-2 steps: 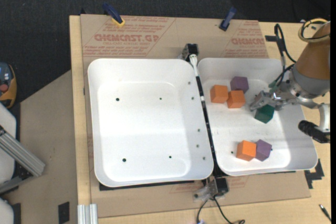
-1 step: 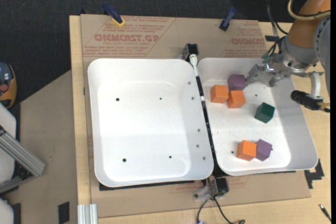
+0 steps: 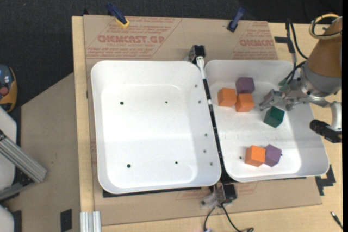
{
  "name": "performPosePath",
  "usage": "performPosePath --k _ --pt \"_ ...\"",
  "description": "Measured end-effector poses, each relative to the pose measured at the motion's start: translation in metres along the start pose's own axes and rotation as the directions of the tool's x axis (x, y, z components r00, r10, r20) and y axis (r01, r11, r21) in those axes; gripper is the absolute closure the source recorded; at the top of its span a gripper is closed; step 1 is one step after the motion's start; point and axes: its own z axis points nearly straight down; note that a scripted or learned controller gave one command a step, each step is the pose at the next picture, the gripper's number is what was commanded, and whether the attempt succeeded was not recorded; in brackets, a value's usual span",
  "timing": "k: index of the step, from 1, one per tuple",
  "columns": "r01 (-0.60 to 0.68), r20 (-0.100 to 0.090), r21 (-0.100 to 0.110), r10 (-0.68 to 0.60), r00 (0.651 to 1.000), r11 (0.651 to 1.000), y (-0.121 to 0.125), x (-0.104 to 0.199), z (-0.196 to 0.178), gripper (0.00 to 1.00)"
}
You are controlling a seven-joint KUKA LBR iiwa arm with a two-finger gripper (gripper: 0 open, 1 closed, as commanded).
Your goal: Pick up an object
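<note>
Blocks crowd the right bin (image 3: 304, 168): orange block (image 3: 227, 97) and purple block (image 3: 245, 85) toward its far edge, green block (image 3: 274, 116) near its right wall. Pincer (image 3: 276, 99) hovers just above green, fingers apart; descending squarely astride it looks wisest.

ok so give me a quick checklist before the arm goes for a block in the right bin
1. Target in view: green block in the right bin, ok.
2. Tool position: just above and beside the green block, ok.
3. Block between the tool's fingers: cannot tell.
4. Space around target: green block stands apart from the other blocks, ok.
5. Neighbours: purple block and two orange blocks clustered to the tool's left, close; cannot tell if it will clear them.
</note>
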Motion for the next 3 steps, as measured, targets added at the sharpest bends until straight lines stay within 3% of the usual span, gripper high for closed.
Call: performPosePath --k 1,2,3 --pt "0.002 -0.006 0.011 -0.002 1.000 1.000 0.072 0.002 0.002 0.00" --pt "0.003 0.006 -0.003 -0.003 1.000 1.000 0.072 -0.001 -0.011 1.00" --pt "-0.002 0.009 0.001 0.002 1.000 1.000 0.059 -0.004 0.001 1.00"
